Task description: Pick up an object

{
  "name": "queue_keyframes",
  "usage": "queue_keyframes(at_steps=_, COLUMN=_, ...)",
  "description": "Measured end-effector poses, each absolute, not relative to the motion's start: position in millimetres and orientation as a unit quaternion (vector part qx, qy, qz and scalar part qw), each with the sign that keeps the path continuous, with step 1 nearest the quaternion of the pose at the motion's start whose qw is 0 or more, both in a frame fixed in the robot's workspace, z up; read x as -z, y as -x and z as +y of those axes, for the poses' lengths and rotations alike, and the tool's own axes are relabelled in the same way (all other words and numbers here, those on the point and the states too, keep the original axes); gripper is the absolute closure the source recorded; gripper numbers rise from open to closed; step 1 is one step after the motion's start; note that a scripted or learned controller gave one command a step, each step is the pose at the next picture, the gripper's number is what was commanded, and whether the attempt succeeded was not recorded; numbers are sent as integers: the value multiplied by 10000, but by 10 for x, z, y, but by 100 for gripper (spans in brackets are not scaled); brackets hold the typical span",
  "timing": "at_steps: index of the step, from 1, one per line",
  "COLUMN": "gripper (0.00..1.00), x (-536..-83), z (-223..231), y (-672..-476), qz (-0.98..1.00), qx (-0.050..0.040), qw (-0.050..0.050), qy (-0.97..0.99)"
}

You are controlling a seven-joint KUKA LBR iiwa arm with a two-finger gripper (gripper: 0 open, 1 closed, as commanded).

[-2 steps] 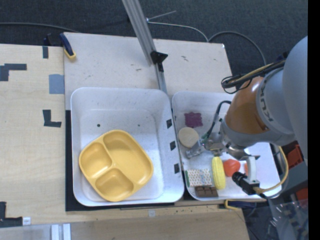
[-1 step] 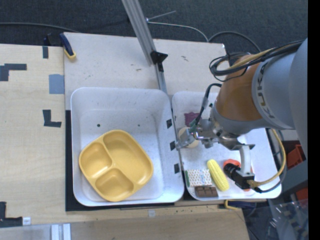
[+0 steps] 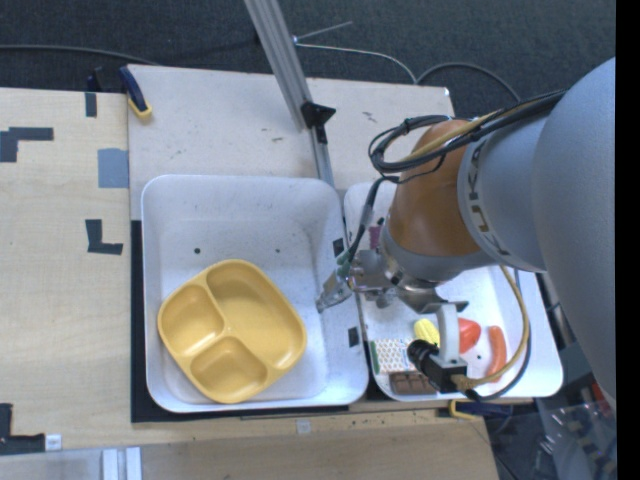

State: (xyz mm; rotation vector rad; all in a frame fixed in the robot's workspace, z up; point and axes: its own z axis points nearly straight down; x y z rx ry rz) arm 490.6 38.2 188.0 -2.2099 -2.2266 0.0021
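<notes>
A yellow divided plate (image 3: 232,330) lies in the left bin (image 3: 180,203), toward its front left. My gripper (image 3: 335,286) hangs over the ridge between the two bins, just right of the plate and apart from it. Nothing shows in its grasp. The right bin (image 3: 535,373) holds several small items near its front: a green-speckled pad (image 3: 388,352), a brown block (image 3: 404,382), a yellow piece (image 3: 426,328) and a red and orange item (image 3: 480,340). The arm hides much of that bin.
A slanted metal rail (image 3: 285,58) crosses the bench behind the bins. A blue and yellow tool (image 3: 136,93) lies at the bench's back left. Dark cables run behind the right bin.
</notes>
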Motion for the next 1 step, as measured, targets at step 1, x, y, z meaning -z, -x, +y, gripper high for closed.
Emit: queue_keyframes(at_steps=1, gripper=0, x=-1386, z=583, y=-4916, qz=-7021, qx=-32, qw=-94, qy=7120)
